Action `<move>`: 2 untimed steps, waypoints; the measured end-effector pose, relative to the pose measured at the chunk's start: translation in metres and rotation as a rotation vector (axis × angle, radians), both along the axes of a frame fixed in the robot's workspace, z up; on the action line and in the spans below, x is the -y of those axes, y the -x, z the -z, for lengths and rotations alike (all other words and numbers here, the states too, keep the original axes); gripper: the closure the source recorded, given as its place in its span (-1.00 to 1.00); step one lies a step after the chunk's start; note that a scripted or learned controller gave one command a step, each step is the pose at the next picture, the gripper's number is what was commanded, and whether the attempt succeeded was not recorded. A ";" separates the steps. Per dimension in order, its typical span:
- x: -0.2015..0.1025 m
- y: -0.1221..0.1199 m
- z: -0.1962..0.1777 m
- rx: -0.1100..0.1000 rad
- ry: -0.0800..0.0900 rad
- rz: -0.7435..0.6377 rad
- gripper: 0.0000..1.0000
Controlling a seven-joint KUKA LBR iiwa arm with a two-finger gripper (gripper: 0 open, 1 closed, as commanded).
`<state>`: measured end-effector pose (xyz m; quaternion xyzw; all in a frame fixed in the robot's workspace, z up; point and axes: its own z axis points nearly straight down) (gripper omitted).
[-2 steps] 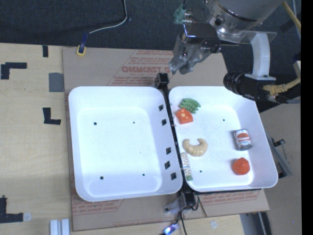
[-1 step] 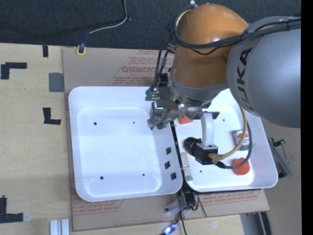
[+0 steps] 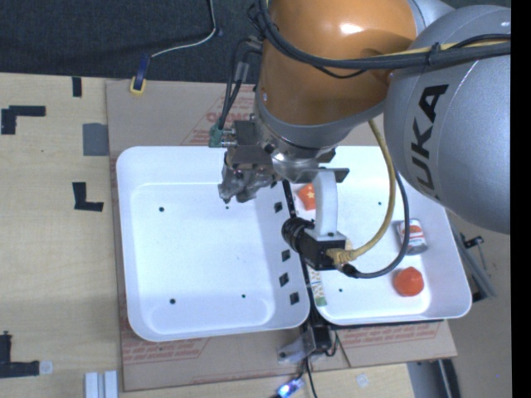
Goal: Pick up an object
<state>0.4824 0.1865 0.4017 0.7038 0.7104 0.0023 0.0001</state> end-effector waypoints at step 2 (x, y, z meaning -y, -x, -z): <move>-0.027 -0.070 -0.132 -0.002 0.004 0.008 1.00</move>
